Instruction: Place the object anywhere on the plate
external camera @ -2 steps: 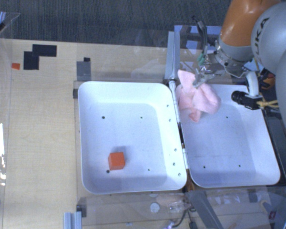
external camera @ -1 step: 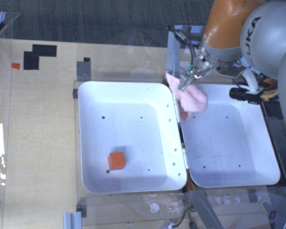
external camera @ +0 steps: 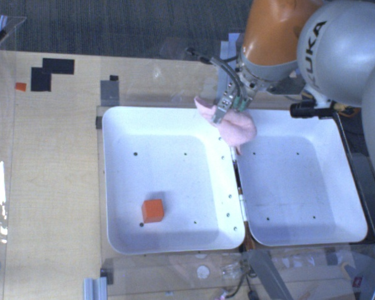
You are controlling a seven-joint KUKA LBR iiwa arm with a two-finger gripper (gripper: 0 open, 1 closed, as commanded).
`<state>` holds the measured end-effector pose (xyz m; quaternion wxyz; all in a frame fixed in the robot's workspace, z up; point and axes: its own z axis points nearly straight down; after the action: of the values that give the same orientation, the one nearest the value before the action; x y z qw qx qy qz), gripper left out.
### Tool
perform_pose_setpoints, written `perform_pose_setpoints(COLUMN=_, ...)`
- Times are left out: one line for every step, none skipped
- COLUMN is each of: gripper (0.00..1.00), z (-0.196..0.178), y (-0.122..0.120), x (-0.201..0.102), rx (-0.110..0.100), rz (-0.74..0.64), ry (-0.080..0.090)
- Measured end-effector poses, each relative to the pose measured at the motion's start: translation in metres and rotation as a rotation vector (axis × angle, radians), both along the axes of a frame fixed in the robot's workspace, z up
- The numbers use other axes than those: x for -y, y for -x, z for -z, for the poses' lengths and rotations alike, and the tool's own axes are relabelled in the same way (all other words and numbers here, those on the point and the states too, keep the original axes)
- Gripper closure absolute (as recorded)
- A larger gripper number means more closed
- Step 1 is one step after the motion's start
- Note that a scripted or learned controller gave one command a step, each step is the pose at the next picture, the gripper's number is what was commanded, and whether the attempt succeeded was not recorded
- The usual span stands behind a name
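Camera view: the gripper (external camera: 228,108) hangs over the far end of the seam between the two bins, and a pink object (external camera: 237,127) sits between its fingers, pinched and drooping toward the right bin (external camera: 337,230); the left bin (external camera: 122,230) holds an orange cube (external camera: 153,210) near its near-left corner, well apart from the gripper; the arm (external camera: 337,49), grey with an orange band, reaches in from the far right; I cannot make out a plate.

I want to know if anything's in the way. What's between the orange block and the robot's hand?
Just bare white floor of the left bin, seen in the camera view. The orange block sits low in it; the gripper is up at the bins' shared edge with a pink thing.
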<state>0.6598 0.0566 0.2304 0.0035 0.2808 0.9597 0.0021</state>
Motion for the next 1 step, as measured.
perform_pose_setpoints(gripper=1.00, z=0.0112, y=-0.0065, x=-0.0482, rx=0.002, rz=-0.399, ry=0.001)
